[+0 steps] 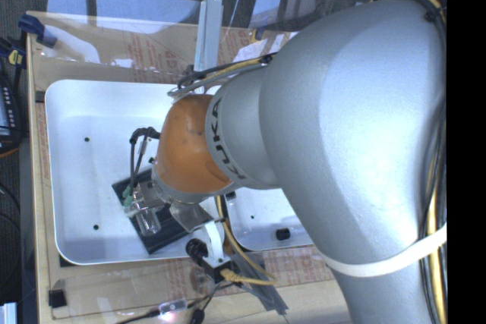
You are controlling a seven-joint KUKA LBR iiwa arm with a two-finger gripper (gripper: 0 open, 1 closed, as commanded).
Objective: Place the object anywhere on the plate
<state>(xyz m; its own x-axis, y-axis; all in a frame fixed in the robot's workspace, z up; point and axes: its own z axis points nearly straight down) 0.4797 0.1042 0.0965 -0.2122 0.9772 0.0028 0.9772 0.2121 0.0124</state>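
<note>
**A:** Well, where did the gripper point(146, 218) sit at that point?

**B:** Low in the left bin point(68, 163), toward the lower middle of the frame, under the arm's orange band point(190, 144). It hung right over a dark flat object point(163, 237) lying on the bin floor.

**A:** Was that the thing to move, and did the gripper have it?

**B:** I judged it might be, though the wrist covered much of it, so I couldn't name it better than a dark, flat, angular piece. Whether the gripper was spread or closed, I couldn't tell; the hardware blocked that.

**A:** How would it handle?

**B:** My guess was stiff and light, lying flat, so awkward to pinch from above. Taking it across a narrow edge looked best; a smooth face could slip.

**A:** And the plate?

**B:** I couldn't make one out. A small dark item point(282, 234) lay in the right bin point(262, 239), lower centre.
</note>
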